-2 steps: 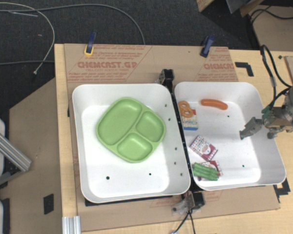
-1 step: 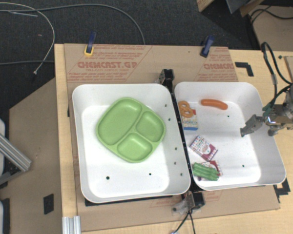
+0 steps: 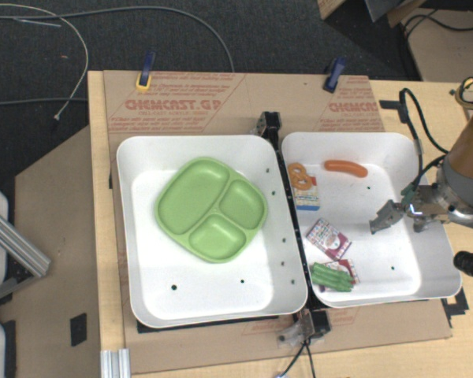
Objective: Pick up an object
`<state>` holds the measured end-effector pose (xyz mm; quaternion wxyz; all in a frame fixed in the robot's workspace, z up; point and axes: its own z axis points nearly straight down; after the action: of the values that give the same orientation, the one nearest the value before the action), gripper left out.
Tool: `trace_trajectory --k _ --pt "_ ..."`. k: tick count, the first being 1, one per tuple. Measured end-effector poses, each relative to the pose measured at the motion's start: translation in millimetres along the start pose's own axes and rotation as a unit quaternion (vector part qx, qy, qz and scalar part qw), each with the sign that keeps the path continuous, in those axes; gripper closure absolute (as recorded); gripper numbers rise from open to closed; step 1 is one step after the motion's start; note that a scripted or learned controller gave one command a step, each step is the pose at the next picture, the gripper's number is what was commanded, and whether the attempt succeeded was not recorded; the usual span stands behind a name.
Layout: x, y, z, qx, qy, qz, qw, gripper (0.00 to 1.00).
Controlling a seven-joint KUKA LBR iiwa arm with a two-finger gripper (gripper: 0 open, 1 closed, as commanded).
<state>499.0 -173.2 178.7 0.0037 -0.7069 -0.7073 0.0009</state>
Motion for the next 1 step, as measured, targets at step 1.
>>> trace_trajectory --k 1 --pt "0.7 -10.2 58.2 0.001 0.000 0.001 1.0000 0.00"
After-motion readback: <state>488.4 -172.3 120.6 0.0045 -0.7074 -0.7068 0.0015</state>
